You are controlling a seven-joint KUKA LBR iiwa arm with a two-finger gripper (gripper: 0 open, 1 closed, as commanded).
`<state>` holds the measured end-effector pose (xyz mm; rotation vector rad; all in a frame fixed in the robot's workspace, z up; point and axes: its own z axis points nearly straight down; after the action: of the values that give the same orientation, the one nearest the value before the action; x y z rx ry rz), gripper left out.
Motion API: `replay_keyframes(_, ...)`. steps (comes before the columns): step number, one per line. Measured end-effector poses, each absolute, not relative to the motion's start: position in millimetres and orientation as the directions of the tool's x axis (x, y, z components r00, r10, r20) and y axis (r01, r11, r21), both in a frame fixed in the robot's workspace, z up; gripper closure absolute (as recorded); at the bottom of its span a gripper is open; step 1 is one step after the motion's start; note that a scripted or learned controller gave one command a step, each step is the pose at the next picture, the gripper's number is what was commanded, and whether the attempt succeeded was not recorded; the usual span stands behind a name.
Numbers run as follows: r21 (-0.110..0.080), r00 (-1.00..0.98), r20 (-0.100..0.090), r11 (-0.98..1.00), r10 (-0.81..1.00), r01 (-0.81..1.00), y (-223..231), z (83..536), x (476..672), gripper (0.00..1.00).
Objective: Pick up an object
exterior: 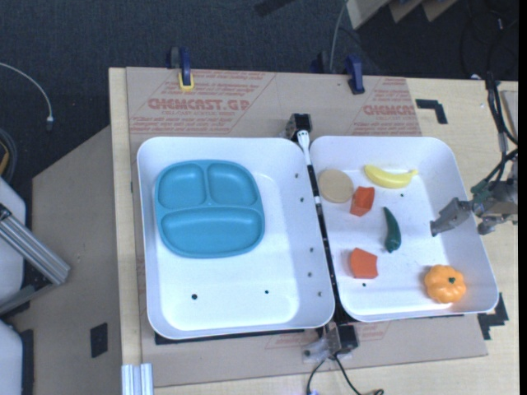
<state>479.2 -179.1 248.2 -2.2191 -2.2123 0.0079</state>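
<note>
The grey two-finger gripper (451, 217), fingers unreadable, hovers by the right white bin's (412, 309) rim, risking clipping the wall before reaching the orange plastic pumpkin (445, 284).

1 fixed camera looked down on the counter (247, 97) from above at a slant, far enough back to take in both white bins whole. The left bin (284, 220) and the right bin (428, 159) lay side by side across the middle of the view, with dark floor beyond the counter's far edge and the arm entering at the right.
</note>
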Motion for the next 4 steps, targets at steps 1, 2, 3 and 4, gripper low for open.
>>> replay_keyframes(1, 0.0, 0.0, 0.0, 0.0, 1.0, 1.0, -178.8, 252.6, 481.4, 0.0)
replay_keyframes(2, -0.006, 0.001, 0.002, -0.001, 1.0, 1.0, -188.4, 198.7, 484.0, 0.0)
replay_keyframes(3, -0.007, 0.0, 0.003, 0.0, 1.0, 1.0, -177.3, 147.0, 481.2, 0.0)
replay_keyframes(4, -0.006, 0.001, 0.002, -0.001, 1.0, 1.0, -187.1, 93.8, 481.6, 0.0)
